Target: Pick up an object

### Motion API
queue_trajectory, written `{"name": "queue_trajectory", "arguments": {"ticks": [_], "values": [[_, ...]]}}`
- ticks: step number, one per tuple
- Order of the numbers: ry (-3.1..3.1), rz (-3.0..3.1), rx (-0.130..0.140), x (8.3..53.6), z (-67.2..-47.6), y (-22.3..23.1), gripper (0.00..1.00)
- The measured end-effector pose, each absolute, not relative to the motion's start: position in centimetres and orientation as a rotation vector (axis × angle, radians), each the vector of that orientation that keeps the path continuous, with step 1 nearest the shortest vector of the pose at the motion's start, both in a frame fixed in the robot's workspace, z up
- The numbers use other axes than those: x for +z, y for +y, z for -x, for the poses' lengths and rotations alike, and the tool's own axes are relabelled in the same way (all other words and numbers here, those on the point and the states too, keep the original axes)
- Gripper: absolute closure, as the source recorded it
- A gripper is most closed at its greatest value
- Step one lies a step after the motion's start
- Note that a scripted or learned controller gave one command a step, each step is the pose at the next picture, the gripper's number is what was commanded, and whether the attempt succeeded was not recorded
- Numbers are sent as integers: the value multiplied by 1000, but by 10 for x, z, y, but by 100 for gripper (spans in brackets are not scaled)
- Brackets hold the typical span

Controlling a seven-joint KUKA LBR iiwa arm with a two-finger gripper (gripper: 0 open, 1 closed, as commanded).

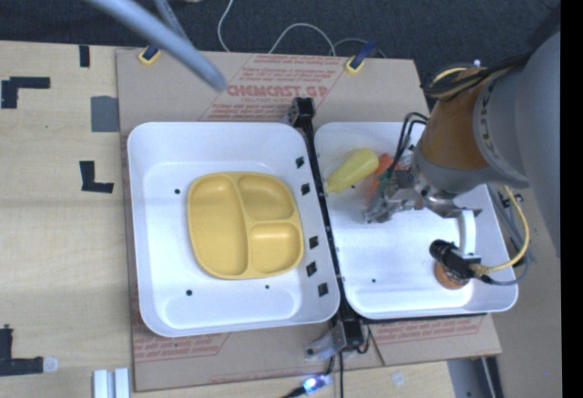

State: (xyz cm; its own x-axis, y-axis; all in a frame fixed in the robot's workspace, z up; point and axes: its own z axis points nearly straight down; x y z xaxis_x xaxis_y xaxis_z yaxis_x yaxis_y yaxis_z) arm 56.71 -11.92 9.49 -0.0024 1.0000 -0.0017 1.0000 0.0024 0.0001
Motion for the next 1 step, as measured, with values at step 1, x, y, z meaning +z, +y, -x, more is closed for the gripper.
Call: {"name": "queue_trajectory", "arguments": {"ticks": [1], "values": [[2221, -2218, 3, 157, -572, -118, 100]]}}
